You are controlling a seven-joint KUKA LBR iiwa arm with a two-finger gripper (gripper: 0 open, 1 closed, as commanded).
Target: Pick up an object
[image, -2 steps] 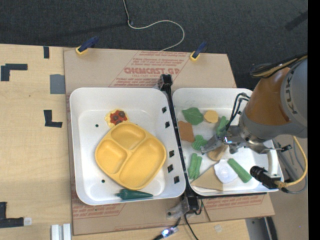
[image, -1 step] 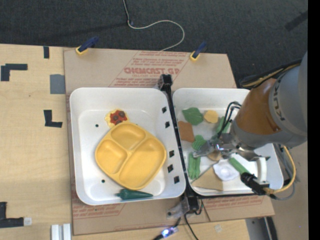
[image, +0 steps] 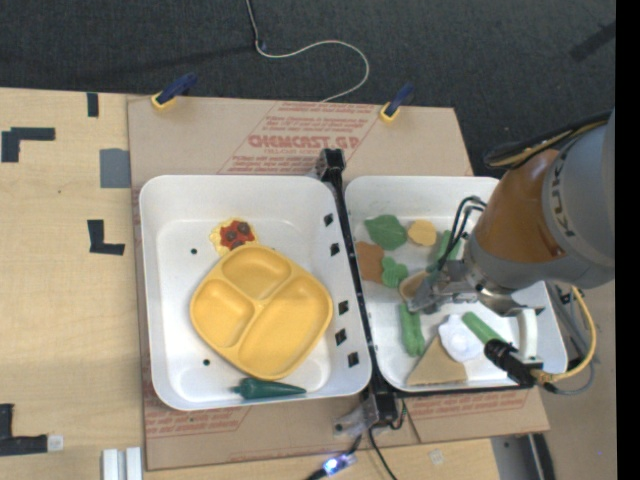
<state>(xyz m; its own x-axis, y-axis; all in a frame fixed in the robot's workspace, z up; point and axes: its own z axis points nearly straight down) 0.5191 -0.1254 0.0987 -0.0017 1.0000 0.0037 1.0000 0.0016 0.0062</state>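
I'd lower my end effector (image: 428, 298), whose grip state I can't tell, squarely over one toy in the right bin (image: 520, 383), avoiding crowded neighbours.

Arm (image: 545, 218) over right bin (image: 520, 383), gripper (image: 428, 293) low among toy food; yellow tray (image: 262, 311) in left bin (image: 165, 268).

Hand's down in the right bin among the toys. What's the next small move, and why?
Probably a short straight lift to check the grasp. The hand sits low in the right bin, among a brown piece, a green piece and a green stick. The view doesn't show anything clearly between its fingers, so raising it would reveal whether something comes up.
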